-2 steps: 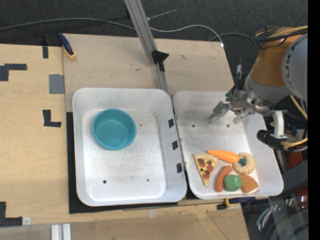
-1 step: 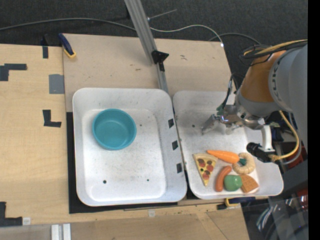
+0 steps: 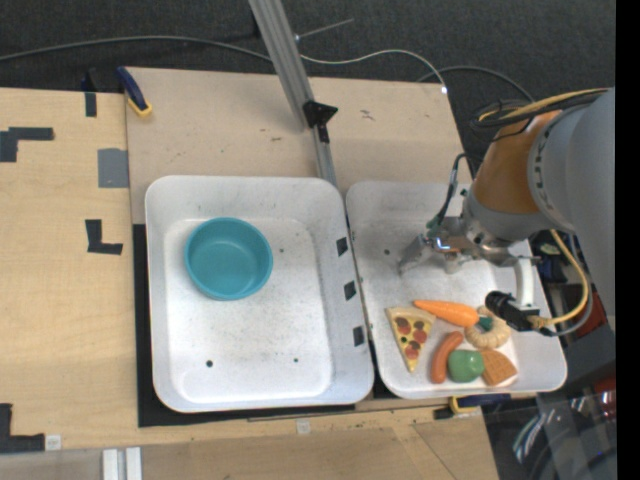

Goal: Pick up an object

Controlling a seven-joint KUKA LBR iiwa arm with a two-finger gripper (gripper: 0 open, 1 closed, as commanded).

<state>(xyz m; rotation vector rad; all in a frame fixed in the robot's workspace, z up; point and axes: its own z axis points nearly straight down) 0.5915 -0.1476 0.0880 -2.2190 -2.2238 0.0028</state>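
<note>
My gripper (image 3: 432,257) hangs over the middle of the right bin (image 3: 385,203), open, with nothing between its fingers. One grey finger (image 3: 409,259) points down-left toward the bin floor. Just below it, at the bin's front, lies a cluster of toy food: an orange carrot (image 3: 447,312), a pizza slice (image 3: 408,334), a red sausage-shaped piece (image 3: 445,356), a green piece (image 3: 464,366), a tan bun (image 3: 490,334) and an orange wedge (image 3: 500,370). The carrot is the nearest, a short way below the gripper. A teal bowl (image 3: 229,258) sits upright in the left bin (image 3: 170,203).
A slanted metal pole (image 3: 290,58) crosses the bench behind the bins, ending at their dividing edge. Cables run along the back and beside the arm (image 3: 520,173) on the right. The far half of the right bin is bare floor.
</note>
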